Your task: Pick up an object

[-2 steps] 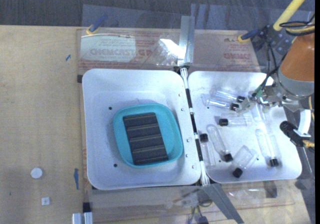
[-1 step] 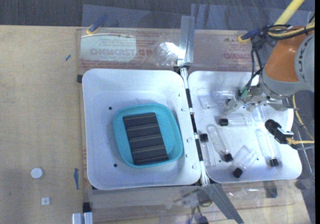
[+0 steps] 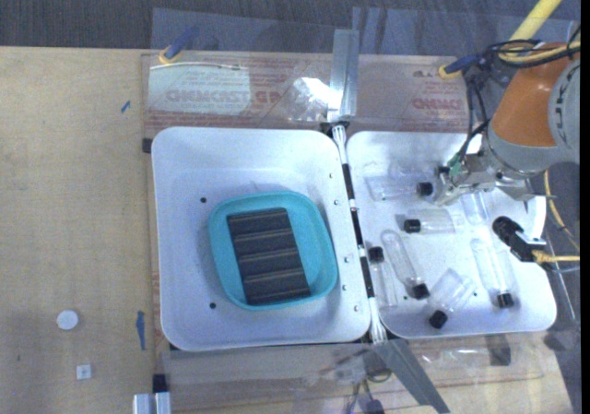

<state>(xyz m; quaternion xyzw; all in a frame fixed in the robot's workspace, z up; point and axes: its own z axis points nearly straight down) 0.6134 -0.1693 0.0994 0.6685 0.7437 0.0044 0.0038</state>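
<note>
— Lying in the right white bin (image 3: pixel 544 311) are small clear plastic tubes with black caps (image 3: pixel 403 265). The pincer (image 3: pixel 452 183) hangs over them.
— Open or shut?
— Can't tell. The left white bin (image 3: pixel 175 172) holds a teal tray with a dark ribbed pad (image 3: pixel 270 251).

The big grey robot arm with the orange band (image 3: pixel 539 117) is cut off by the right edge. Its metal gripper (image 3: pixel 456 180) is too small and blurry to make out. The clear plastic tubes with black caps (image 3: pixel 406 265) look faint against the white right bin (image 3: pixel 544 311).
</note>
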